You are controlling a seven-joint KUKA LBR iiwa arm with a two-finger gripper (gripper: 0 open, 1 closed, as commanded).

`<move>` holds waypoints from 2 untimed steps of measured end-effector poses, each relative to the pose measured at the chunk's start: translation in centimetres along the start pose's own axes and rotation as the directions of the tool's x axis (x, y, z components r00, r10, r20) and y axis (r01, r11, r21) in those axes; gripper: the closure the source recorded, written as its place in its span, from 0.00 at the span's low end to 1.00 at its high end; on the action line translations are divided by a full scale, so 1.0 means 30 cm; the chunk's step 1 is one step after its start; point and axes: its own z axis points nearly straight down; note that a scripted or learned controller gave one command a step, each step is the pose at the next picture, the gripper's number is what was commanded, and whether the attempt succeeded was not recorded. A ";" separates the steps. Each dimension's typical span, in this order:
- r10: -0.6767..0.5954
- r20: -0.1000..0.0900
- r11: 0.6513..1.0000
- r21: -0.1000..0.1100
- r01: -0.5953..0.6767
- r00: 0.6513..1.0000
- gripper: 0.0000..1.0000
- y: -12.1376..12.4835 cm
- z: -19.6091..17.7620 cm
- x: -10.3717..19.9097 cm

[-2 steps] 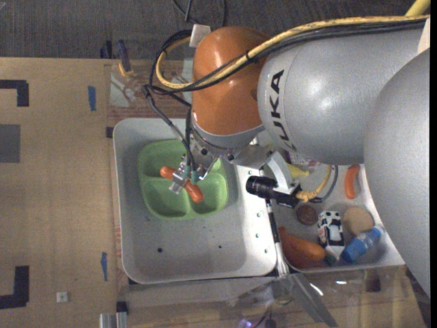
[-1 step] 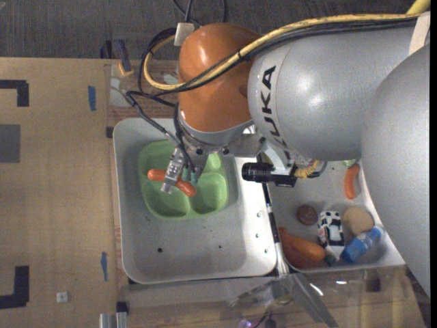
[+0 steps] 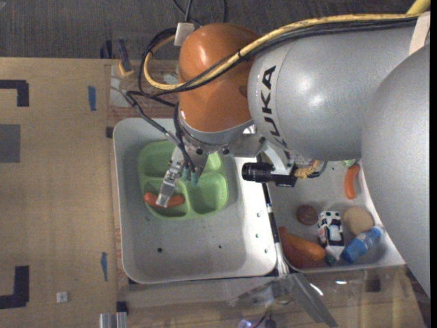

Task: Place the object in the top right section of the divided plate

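Green plate [image 3: 213,195]: divided, lies in the left bin [image 3: 136,251], toward that bin's upper part, partly under the arm.
Orange object [image 3: 151,199]: lies in the plate's lower-left section, at the plate's left edge; part of it is hidden behind a finger.
Gripper [image 3: 176,183]: points down and left over the plate; its fingers stand a little apart, with nothing seen between them.
Fingers [image 3: 166,186]: the pale one reaches down to the orange object; whether it touches it cannot be told.
Arm [image 3: 321,94]: grey with an orange band, comes in from the right and covers the plate's upper part and much of the right bin [image 3: 382,255].
Right bin contents: a carrot [image 3: 304,249] along the lower left wall, a brown round piece [image 3: 306,214], a black-and-white toy [image 3: 330,229], a tan ball [image 3: 358,219], a blue bottle [image 3: 360,245], and an orange sausage [image 3: 351,181] near the arm.
Bench [image 3: 54,203]: light wood, with blue tape marks left of the bins.
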 end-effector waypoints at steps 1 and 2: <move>-0.085 0.003 0.996 -0.001 0.085 0.996 0.00 -0.047 -0.219 -0.253; -0.256 0.004 0.967 0.000 0.256 0.967 0.00 -0.205 -0.700 -0.365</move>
